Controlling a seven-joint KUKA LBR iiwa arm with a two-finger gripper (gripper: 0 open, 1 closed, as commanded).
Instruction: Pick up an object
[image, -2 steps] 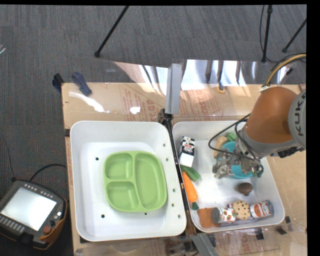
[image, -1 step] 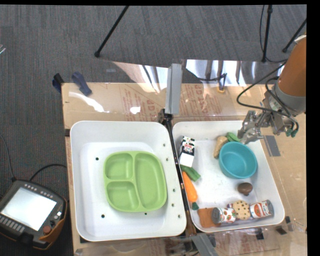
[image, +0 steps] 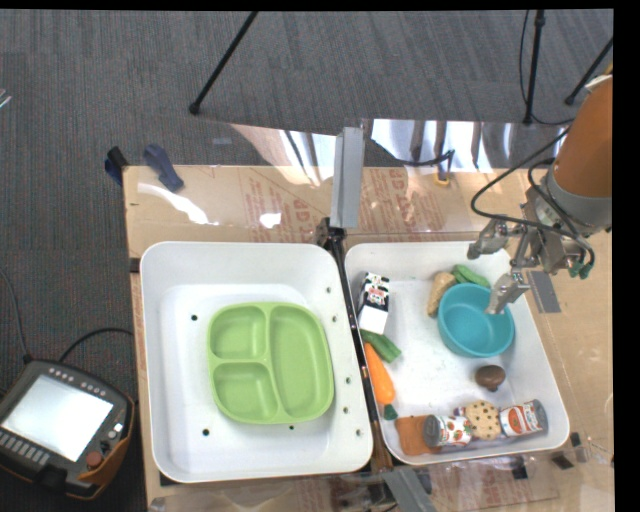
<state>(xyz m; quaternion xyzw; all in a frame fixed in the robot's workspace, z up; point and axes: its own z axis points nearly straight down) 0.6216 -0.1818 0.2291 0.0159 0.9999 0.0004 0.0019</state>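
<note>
Two-finger gripper poised above round teal plastic bowl in right shallow white bin (likely pre-grasp); fingers spread, pinching nothing.

A lime-green tray, teal bowl, orange carrot and black-and-white carton sit in white bins.

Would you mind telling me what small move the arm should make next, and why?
Probably lower the gripper onto the near rim of the blue bowl: it hovers over the right bin just above that rim, with nothing between its fingers.
</note>
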